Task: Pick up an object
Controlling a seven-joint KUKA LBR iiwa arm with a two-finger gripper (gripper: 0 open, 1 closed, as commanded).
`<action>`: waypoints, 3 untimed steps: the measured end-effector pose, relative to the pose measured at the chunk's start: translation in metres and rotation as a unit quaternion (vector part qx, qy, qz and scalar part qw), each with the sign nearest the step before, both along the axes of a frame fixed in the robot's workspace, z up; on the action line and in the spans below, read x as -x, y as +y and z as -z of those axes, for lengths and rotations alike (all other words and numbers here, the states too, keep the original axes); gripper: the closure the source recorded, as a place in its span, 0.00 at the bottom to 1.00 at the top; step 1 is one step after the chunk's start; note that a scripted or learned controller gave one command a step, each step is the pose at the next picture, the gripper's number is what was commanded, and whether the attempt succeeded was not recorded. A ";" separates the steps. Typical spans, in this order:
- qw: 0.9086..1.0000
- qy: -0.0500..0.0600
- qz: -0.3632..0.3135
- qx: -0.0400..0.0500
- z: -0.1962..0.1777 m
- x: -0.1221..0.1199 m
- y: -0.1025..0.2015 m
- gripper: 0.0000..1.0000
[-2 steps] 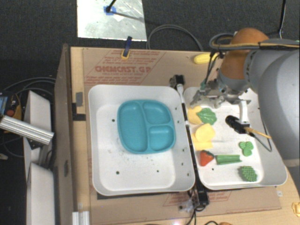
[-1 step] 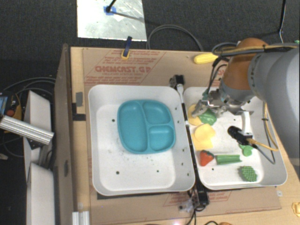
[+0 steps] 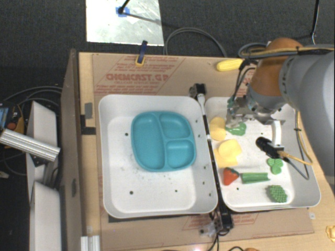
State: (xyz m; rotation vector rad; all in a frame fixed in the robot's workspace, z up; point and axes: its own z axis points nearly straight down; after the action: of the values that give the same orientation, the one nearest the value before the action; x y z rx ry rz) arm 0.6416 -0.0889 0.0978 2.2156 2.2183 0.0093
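two shallow white bins side by side on a brown board (image 3: 131, 75). in the left bin (image 3: 112, 156), a blue divided plate (image 3: 162, 140), lying flat near the middle.

in the right bin (image 3: 301, 190), several small things:
- upper yellow lump (image 3: 216, 128) by the left wall
- lower yellow lump (image 3: 229, 151) just below it
- red piece (image 3: 230, 177) close under that
- long green stick (image 3: 255, 178) lying just right of the red piece
- knobbly green lump (image 3: 276, 193) toward the near right corner
- small green piece (image 3: 275, 165) a little above it
- green leafy piece (image 3: 236, 129) toward the far end, just right of the upper yellow lump

on the board beyond the right bin, a yellow item (image 3: 229, 64).

reaching in from the right, the grey arm (image 3: 303, 82) with its orange band, bent down over the far end of the right bin. gripper (image 3: 234, 118) low at the green leafy piece, right above it or touching, hard to say which. open or closed: cannot tell.
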 end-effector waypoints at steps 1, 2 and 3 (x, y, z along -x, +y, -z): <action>1.000 -0.002 0.001 0.002 -0.104 0.004 -0.032 1.00; 1.000 0.003 0.000 0.000 -0.097 0.006 -0.030 0.00; 1.000 0.006 0.001 0.000 -0.007 0.002 -0.040 0.00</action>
State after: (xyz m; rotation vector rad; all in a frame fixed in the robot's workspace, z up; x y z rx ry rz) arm 0.6398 -0.1285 0.1053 2.2229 2.2234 -0.0038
